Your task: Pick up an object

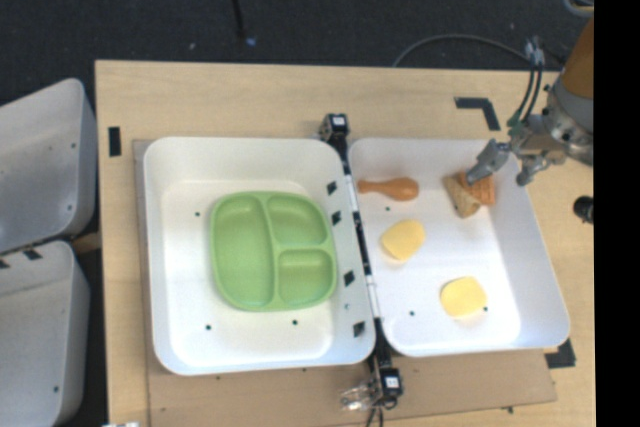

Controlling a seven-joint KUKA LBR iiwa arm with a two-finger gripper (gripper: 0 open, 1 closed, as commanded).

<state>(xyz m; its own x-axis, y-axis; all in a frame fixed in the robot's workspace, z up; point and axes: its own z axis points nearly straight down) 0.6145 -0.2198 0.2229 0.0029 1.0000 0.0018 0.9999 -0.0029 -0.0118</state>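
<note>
Camera view — hand (506, 164) spread open above tan-orange block (470, 194) in right bin (530, 305), gripping nothing — no legible writing.

A green divided plate (272, 250) is sitting mid-left bin (160, 315); black cable (455, 42) is arcing over the wooden surface (230, 90) at one o'clock; grey chairs (40, 165) are waiting at nine o'clock.

no readable text, labels, brands or numbers anywhere
</note>
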